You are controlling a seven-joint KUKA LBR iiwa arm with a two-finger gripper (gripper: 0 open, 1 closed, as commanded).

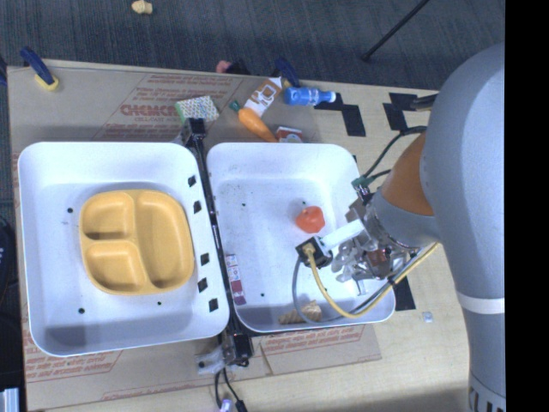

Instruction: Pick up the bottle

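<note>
while low at right of frame in the right bin (257, 157), claw (364, 264) state unclear; bottle (304, 97) at top untouched, grasp pending.

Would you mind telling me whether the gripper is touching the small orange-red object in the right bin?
Apart. The camera view shows bare white bin floor between the gripper and the orange-red object, which sits up and left of it.

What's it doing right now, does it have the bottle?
Gripper low in right white bin, nothing visibly held. Blue plastic bottle outside, behind bins. Small red-orange object beside gripper.
</note>
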